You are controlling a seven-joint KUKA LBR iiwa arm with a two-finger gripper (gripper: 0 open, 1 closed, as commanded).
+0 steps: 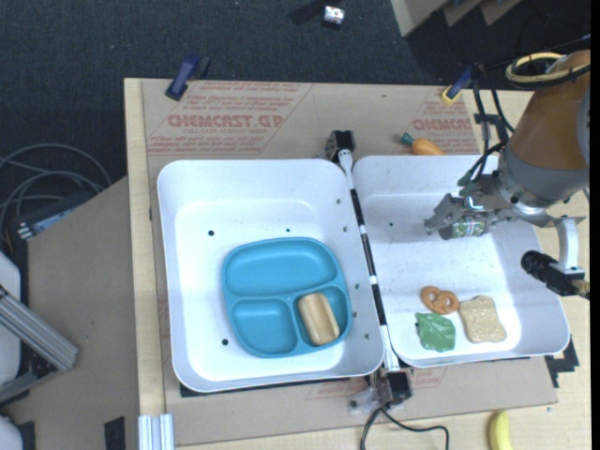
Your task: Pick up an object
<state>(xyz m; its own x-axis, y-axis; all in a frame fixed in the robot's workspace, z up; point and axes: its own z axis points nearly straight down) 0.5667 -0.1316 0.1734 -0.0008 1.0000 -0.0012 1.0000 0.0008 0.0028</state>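
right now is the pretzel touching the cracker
Apart. The camera view shows a thin strip of white bin floor between the pretzel and the cracker.

Arm (553, 129) cut off by the right edge, upper links out of frame. Gripper (457, 223) is a dark cluster over the right bin (403, 181); finger state unreadable, can't tell if anything sits between them. Yellow object (500, 431) clipped by the bottom edge, looks like a banana but unsure. Small orange item (424, 145) behind the right bin too small to identify. Print on the brown board (225, 120) partly blurred.
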